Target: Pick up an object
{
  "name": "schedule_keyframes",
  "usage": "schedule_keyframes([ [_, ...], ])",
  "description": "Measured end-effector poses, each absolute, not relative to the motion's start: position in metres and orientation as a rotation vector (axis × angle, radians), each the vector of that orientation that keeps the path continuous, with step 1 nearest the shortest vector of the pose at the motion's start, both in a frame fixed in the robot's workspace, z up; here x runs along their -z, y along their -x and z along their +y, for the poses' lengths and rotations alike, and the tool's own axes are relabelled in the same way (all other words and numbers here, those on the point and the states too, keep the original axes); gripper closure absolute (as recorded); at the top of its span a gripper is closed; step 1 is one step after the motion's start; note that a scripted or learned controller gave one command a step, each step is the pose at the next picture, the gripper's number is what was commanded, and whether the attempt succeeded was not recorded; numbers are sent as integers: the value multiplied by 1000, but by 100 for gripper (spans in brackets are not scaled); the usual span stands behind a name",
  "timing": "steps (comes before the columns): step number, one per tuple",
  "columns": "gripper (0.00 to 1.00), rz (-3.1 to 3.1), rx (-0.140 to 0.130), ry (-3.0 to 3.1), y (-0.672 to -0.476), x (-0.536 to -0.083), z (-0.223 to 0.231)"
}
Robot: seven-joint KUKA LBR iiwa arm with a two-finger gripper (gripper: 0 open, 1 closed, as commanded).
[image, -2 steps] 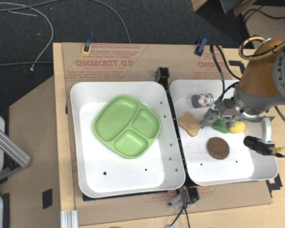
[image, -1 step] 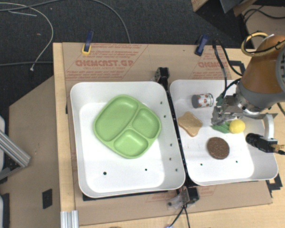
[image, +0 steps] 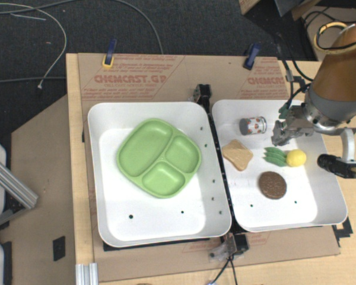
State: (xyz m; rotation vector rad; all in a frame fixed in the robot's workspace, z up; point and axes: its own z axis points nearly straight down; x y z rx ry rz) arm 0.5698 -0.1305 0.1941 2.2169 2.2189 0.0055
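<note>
In the right bin lie a small tin can on its side, a tan slice of toast, a round brown cookie and a yellow lemon with green leaves. My gripper hangs low over the bin's back right part, just above the green leaves and to the right of the can. Nothing shows between its tips. The left bin holds a green divided plate.
The arm's grey and orange body covers the right bin's far right corner. A black clamp sits between the bins at the back, and cables run behind the bench. Two blue clips pin the cardboard base.
</note>
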Motion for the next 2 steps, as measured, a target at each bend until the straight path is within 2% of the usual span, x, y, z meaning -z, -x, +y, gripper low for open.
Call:
schedule_keyframes([
  [1, 100, 2217, -8, -2214, -573, -259, -130],
  [2, 100, 2221, -3, -2219, -573, -259, -130],
])
